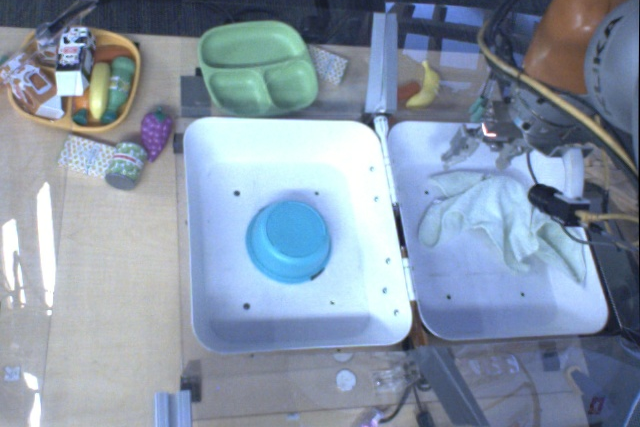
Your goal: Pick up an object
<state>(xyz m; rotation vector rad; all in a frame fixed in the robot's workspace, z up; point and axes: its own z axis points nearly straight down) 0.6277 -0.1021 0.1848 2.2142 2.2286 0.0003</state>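
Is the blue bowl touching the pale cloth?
Apart. The camera view shows the blue bowl in the left bin, the pale cloth in the right bin.

A blue bowl [290, 240] sits mid-floor in the left bin [215, 315], with bare floor all around the bowl. Right of the bowl, past the divider, a crumpled cloth [495, 215] blocks the right bin [480, 310]; floor nearer the camera lies open.

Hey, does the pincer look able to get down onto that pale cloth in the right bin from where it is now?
Probably yes. The pincer hangs over the right bin just above the cloth's far edge, and nothing lies on the cloth. The blue bowl sits apart in the left bin.
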